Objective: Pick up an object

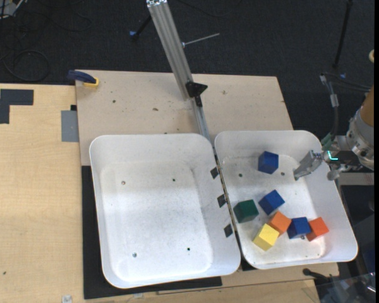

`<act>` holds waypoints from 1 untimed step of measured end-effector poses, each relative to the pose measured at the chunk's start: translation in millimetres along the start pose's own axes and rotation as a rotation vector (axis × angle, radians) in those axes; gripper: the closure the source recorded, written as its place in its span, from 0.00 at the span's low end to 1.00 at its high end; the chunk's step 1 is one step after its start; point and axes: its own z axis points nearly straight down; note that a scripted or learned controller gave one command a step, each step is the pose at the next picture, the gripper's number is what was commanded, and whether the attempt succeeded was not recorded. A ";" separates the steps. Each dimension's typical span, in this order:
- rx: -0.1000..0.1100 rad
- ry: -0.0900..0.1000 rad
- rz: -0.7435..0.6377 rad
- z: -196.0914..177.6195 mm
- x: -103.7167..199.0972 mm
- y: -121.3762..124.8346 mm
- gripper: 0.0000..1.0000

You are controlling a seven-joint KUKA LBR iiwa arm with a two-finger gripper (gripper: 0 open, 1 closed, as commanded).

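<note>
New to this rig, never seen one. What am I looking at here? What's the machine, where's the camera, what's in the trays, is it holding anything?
One camera, fixed above the bench, looks down at a slant. The machine is a robot arm reaching in from the right edge of the picture; its gripper hangs over the upper right part of the right bin. Nothing shows between its fingers.

Two shallow white bins sit side by side. The right bin holds seven small blocks: three blue, the nearest to the gripper being the upper blue block, plus a green block, a yellow block, an orange block and a red-orange block. The left bin is beside it.
</note>
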 end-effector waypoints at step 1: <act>-0.004 -0.001 0.002 -1.8 -0.9 0.4 0.00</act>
